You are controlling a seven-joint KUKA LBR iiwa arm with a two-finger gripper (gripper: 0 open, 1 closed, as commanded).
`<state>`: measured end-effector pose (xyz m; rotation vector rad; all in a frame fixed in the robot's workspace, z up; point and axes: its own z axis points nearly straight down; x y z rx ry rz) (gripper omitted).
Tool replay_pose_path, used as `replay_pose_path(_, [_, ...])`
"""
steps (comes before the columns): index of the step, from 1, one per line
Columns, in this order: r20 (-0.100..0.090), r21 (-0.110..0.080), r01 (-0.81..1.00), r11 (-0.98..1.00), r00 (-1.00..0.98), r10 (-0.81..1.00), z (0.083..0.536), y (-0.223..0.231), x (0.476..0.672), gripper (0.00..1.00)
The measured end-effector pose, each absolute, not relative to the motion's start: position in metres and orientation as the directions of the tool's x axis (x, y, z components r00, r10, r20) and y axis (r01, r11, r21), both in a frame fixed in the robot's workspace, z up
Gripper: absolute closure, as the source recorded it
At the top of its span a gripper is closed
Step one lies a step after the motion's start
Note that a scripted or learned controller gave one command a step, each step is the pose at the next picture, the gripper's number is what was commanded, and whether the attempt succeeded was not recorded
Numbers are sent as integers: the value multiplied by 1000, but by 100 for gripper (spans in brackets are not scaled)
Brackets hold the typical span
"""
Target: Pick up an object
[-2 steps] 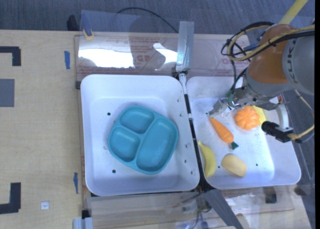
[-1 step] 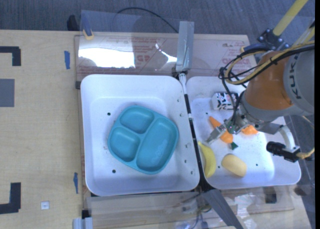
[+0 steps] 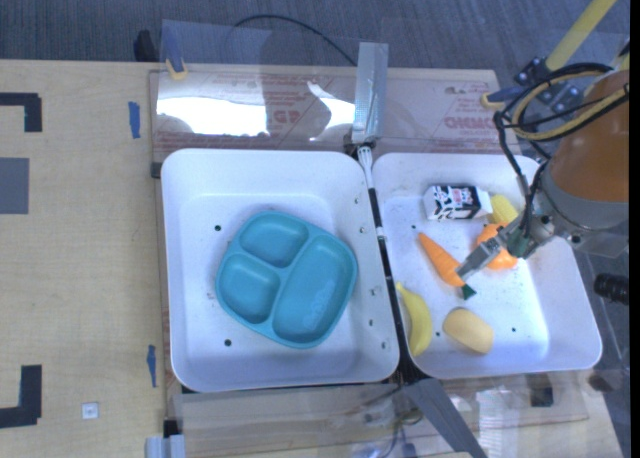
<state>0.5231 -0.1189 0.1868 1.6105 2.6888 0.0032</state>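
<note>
The right bin [image 3: 560,341] holds several toy foods. An orange carrot [image 3: 436,255] lies near its middle, with a black-and-white carton [image 3: 452,202] behind it and a small yellow piece [image 3: 503,210] next to the carton. A banana [image 3: 416,318] lies along the left wall, and a yellow rounded lump [image 3: 467,330] sits at the front. My gripper [image 3: 468,276] slants in from the right, low over the bin just right of the carrot's lower end. An orange item [image 3: 497,249] lies partly hidden under it. Nothing shows in its grasp.
The left bin [image 3: 190,186] holds a teal divided plate [image 3: 287,277]. The grey arm with its orange band [image 3: 598,151] and cables stands over the right bin's far right corner. A metal divider [image 3: 378,236] separates the bins.
</note>
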Motion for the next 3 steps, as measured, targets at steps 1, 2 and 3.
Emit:
replay_pose_path(1, [1,0,954,300,-300,954,89,-100,541,0])
replay_pose_path(2, [0,1,955,297,-297,955,99,-101,540,100])
replay_pose_path(3, [-1,3,958,288,-288,958,218,-91,488,100])
